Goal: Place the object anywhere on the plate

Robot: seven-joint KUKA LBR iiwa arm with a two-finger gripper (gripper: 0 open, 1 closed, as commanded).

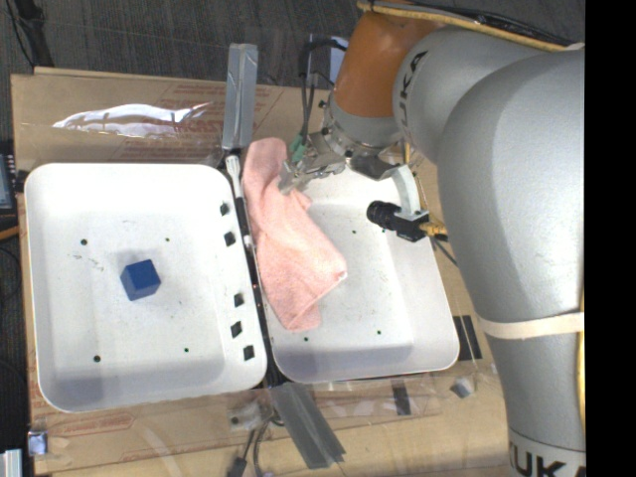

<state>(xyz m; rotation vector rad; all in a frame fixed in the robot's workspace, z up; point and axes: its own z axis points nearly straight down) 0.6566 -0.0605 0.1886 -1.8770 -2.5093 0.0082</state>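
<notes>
A pink cloth [291,244] lies crumpled along the left side of the right bin [397,306], its top end draped up against the bin's far left corner. A small blue cube [140,278] sits on the floor of the left bin [60,217], left of centre. My gripper [301,170] is low over the far left corner of the right bin, right at the cloth's upper end and touching or nearly touching it. The wrist and the orange band [373,63] rise behind it.
The grey arm [507,197] covers the right side of the view and overhangs the right bin's right edge. A black fitting [396,218] juts out over that bin. A metal divider [238,97] runs between the bins. A clear plastic bag [129,119] lies on the cardboard behind the left bin.
</notes>
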